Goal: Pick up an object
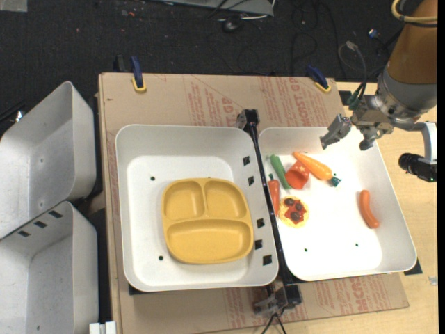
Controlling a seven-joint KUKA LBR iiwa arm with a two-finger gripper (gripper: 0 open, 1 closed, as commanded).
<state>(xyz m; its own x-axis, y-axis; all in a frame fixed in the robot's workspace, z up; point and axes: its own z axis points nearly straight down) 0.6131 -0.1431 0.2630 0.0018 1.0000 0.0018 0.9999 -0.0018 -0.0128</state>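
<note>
Robot hand [351,135] with fingers spread, holding nothing; orange plastic carrot [313,165] lies just below-left of it

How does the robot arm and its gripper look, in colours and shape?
The arm is a thick rounded cylinder with a wide orange band above a grey wrist. The gripper is grey metal with two dark fingers. Thin dark cables run beside the wrist.

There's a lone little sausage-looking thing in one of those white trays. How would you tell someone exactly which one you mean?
Start at the right white bin, the one without the yellow divided plate. Most toy foods there cluster along its left wall: a carrot, a green stick, red pieces. The sausage lies alone toward the right side, a short orange-red rounded link, with bare white floor all around it.
</note>
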